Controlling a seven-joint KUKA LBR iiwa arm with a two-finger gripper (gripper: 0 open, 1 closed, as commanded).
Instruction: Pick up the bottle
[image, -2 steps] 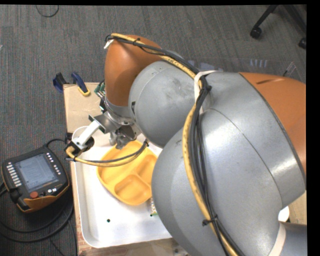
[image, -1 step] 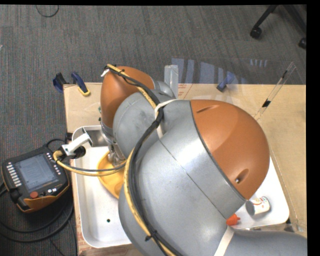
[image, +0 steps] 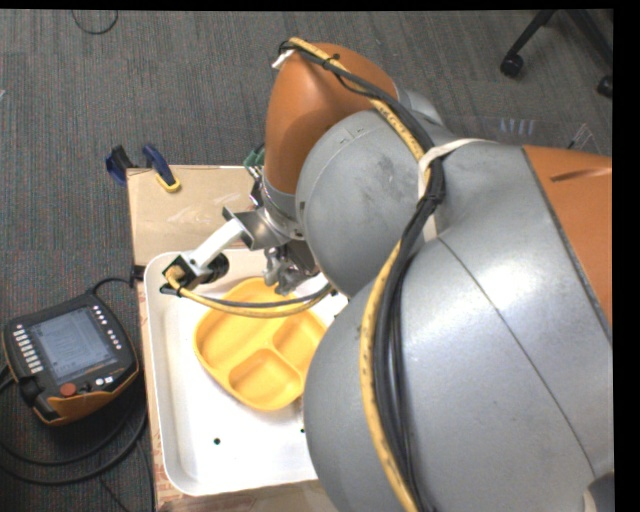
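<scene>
My gripper (image: 284, 272) hangs low over the far edge of a yellow divided plate (image: 262, 352) that lies in the left white bin (image: 178, 430). A white bracket with a black end and a yellow cable (image: 196, 266) sticks out to the left of the wrist, near the bin's far left corner. The arm's grey and orange body (image: 450, 300) hides the gripper's tips, the right part of this bin and the whole right side of the bench.
A bare wooden board (image: 190, 205) lies behind the bin, with blue clamps (image: 140, 165) at its far left corner. A teach pendant (image: 65, 355) rests on the carpet to the left of the bench. A few dark specks dot the bin floor near its front.
</scene>
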